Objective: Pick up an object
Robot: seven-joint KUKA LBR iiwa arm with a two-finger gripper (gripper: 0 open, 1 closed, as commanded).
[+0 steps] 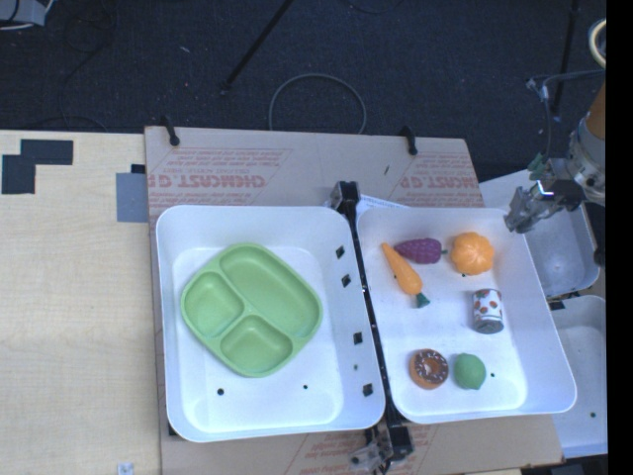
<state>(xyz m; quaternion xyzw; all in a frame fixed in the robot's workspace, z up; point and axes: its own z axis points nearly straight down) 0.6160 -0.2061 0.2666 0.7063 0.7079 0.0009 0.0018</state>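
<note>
Beyond the right bin's (554,364) far corner your hand (524,211) hangs clear of the toys, likely for an unobstructed view; whether it's apart, you cannot tell.

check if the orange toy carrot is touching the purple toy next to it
Touching, as far as the camera view shows: the orange toy carrot has its upper end meeting the left end of the purple toy, with no white bin floor visible between them.
</note>
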